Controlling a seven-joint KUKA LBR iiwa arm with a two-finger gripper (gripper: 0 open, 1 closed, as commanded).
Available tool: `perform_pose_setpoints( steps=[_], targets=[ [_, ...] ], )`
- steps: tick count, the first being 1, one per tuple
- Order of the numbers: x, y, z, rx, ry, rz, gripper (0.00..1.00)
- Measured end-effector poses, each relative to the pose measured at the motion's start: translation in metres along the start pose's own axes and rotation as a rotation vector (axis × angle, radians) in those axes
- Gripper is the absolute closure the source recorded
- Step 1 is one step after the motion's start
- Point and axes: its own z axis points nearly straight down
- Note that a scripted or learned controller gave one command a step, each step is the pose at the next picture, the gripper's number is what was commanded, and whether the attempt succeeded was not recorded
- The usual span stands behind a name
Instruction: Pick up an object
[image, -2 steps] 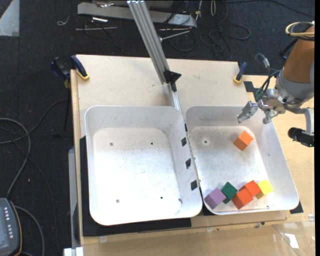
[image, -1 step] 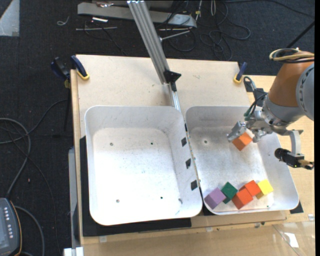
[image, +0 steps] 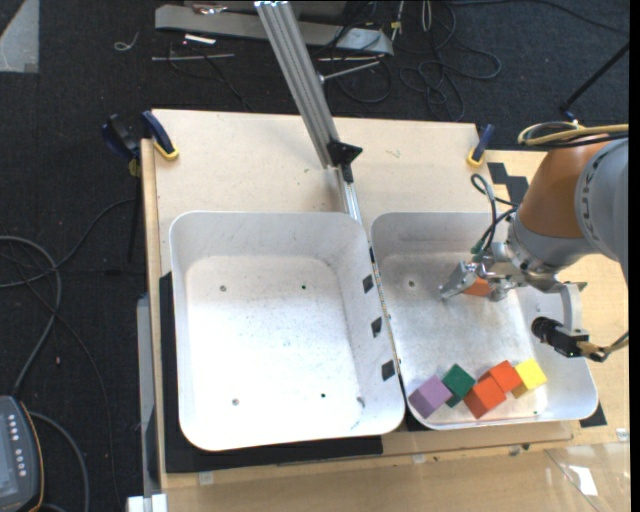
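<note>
Two white bins are seen on the bench; the right bin (image: 400, 262) is entered by the gripper (image: 478, 282), with an orange block (image: 481, 287) seen between its narrowed fingers. Purple (image: 430, 397), green (image: 459, 382), orange (image: 494, 388) and yellow (image: 529, 375) blocks are clustered well below it.

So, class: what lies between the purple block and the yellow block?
In the camera view, green block and orange blocks lie between purple block and yellow block.

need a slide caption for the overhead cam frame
KUKA arm's end effector low in the right bin, by an orange object; five blocks clustered along the near wall.
</note>
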Motion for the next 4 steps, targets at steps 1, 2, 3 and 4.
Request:
perform_pose_setpoints(
  steps=[1, 2, 3, 4],
  targets=[
    [0.003, 0.041, -0.002, -0.008, -0.002, -0.004, 0.0],
    [0.029, 0.052, -0.002, -0.007, -0.001, -0.005, 0.0],
    [0.044, 0.017, -0.002, -0.001, -0.001, 0.001, 0.0],
    [0.044, 0.018, -0.012, -0.005, -0.001, 0.002, 1.0]
  ],
)
